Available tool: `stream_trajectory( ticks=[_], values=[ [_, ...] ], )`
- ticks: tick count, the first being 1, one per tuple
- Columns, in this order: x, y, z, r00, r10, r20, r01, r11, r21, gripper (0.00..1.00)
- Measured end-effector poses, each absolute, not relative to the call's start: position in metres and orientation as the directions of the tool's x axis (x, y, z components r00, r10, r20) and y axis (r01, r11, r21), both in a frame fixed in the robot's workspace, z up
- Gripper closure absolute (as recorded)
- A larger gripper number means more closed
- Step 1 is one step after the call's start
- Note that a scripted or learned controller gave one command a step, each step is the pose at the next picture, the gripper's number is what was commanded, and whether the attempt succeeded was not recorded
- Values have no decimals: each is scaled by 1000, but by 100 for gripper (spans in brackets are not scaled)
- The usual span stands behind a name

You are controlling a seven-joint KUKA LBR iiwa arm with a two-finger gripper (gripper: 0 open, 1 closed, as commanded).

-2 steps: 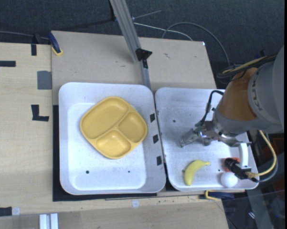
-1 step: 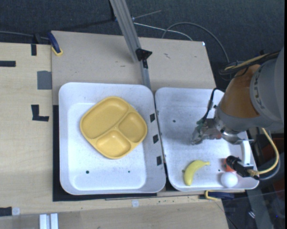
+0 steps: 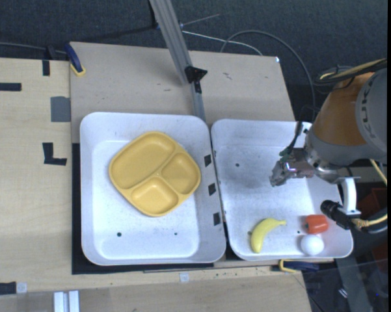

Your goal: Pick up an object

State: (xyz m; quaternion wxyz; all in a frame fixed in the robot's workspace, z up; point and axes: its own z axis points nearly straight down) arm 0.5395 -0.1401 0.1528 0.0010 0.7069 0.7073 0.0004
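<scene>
Grey fingers (image 3: pixel 281 173) hang above the right bin (image 3: pixel 247 142); their spread is unclear.

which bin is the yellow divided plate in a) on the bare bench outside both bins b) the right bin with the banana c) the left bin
c, the yellow divided plate lies inside the left bin, while the banana lies in the right bin with an orange object and a white ball.
</scene>
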Motion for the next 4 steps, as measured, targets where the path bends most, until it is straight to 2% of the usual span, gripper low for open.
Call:
stream_trajectory(
  ticks=[1,3,4],
  values=[
    [550,-144,205,-2,1000,-2,1000,2,4,100],
    [555,-139,294,-2,1000,-1,1000,2,4,100],
    [562,-95,289,-5,1000,1,1000,5,-1,100]
  ],
)
